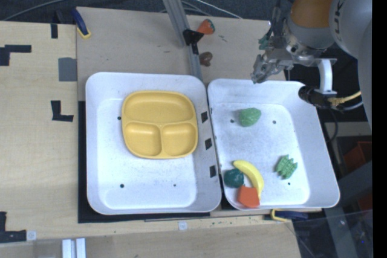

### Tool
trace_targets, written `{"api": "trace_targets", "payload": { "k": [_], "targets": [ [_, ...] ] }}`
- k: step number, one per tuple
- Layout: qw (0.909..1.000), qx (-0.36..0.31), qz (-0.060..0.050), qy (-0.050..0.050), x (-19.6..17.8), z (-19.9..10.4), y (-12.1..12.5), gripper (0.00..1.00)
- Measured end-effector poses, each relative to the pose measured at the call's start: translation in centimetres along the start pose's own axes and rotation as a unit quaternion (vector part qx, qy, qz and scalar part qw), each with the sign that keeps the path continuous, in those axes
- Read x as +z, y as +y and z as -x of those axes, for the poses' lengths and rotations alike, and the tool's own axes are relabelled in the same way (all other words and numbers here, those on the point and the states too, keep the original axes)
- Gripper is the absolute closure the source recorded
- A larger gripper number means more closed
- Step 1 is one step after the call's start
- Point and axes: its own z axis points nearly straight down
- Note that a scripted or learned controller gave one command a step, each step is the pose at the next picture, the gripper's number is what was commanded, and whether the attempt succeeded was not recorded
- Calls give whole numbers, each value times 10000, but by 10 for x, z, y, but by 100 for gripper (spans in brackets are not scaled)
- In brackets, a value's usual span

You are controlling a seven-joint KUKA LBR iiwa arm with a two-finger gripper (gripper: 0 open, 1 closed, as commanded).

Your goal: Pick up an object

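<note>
Grey arm with orange band reaches in from the right; its two-finger gripper (pixel 261 75) hangs over the far rim of the right shallow white bin (pixel 314 130), nothing seen between fingers. Right bin holds a round green lump (pixel 248 116), a spiky green piece (pixel 285 166), a yellow banana (pixel 250 173), a dark teal chunk (pixel 233 177) and an orange-red block (pixel 248 196), the last three clustered at the near-left corner. Left white bin (pixel 103 148) holds a yellow three-compartment plastic tray (pixel 159 124).

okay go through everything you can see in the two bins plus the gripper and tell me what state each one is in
Gripper: above the right bin's far rim, holding nothing.
Yellow tray: lying flat in the left bin, compartments bare.
Green lump: resting alone.
Banana: lying against the teal piece and the orange block.
Green spiky toy: resting apart.
</note>
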Motion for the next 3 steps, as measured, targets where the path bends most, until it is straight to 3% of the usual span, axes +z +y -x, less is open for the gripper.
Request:
{"api": "trace_targets", "payload": {
  "k": [3],
  "targets": [
    [10000,-19,-41,5,9,-155,-67,100]
  ]
}}
